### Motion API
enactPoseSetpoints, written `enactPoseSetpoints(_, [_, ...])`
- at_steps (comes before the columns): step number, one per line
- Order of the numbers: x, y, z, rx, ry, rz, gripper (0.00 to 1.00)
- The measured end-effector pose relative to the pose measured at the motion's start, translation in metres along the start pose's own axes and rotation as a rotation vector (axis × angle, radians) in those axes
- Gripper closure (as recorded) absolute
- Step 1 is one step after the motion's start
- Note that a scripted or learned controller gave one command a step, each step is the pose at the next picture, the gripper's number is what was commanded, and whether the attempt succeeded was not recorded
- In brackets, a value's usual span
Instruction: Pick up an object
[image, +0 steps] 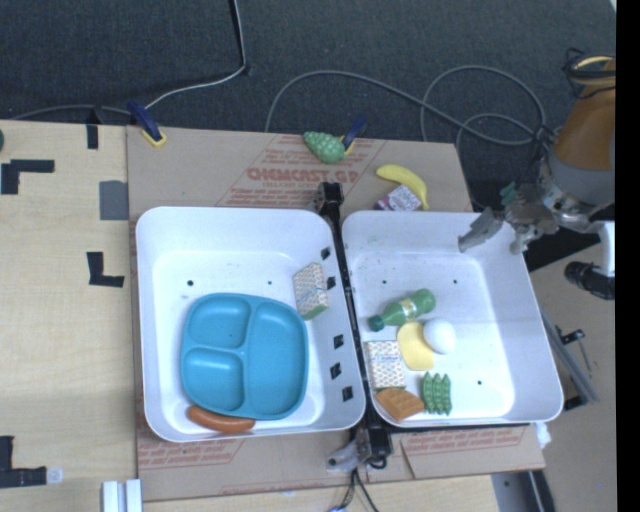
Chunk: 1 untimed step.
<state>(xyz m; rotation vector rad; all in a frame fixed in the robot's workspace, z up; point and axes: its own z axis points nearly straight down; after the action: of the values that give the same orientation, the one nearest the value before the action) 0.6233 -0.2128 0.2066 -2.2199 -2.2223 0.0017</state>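
Hovering open over the right bin's (520, 330) far corner, the pincer (497, 232) grips nothing.

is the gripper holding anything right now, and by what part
Nothing is held. The gripper hangs over the upper right corner of the right bin, apart from the green bottle and other items.

The right bin (520, 330) holds a green bottle (402, 311) lying tilted, a white egg (438, 336) touching a yellow piece (415, 347), a patterned packet (384, 363), a brown piece (401, 403) and a green ridged piece (436, 392), clustered near its left front.
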Motion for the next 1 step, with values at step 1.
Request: enactPoseSetpoints(1, [0.0677, -0.0343, 0.0932, 0.003, 0.002, -0.001, 0.00])
